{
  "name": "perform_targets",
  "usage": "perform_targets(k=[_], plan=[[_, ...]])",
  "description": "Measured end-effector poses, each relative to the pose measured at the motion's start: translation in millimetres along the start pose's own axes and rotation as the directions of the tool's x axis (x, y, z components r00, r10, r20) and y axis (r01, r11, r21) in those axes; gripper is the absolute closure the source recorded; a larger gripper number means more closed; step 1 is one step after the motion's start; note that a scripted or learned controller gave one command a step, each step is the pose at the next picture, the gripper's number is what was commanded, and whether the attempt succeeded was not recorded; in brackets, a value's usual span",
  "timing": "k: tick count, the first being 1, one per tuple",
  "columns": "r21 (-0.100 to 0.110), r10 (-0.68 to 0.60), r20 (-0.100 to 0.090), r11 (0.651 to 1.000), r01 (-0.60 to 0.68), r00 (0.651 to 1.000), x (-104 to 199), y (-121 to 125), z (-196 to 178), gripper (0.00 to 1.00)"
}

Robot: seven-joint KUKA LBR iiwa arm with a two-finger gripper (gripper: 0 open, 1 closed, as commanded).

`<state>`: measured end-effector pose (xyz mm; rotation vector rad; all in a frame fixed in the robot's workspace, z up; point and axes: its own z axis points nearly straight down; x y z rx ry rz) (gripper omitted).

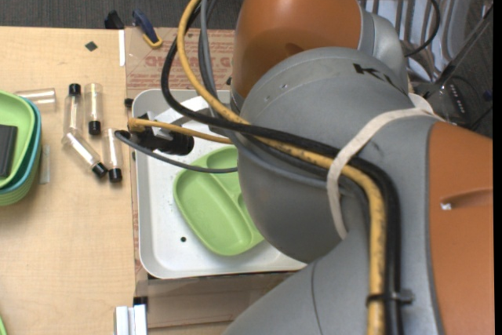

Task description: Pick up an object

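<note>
On the wooden counter (63,247), my grey arm (329,169) looms over a white bin (157,247) holding a green divided plate (208,208). Whether my jaws are released or clenched, I cannot tell. Descending unseen, they risk skidding off the plate's shallow rim.

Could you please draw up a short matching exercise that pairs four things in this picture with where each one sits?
Things:
1. green divided plate
2. clear tubes with black caps
3. stacked green trays
4. yellow cable

Places:
A. at the view's left edge, on the wooden bench
B. looping over the arm's orange part
C. inside the white bin
D. on the wooden bench, just left of the bin

Pairs: 1-C, 2-D, 3-A, 4-B
</note>
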<state>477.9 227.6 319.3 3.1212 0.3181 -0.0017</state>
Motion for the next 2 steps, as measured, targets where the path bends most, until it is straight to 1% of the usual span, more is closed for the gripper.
perform_targets(k=[1, 2], plan=[[0.001, 0.001, 0.004, 1.000, -0.001, 1.000, -1.0, -0.5, 228.7, 1.00], [0.001, -0.399, 0.003, 0.917, 0.399, 0.917, -0.3, -0.8, 75.6, 1.00]])
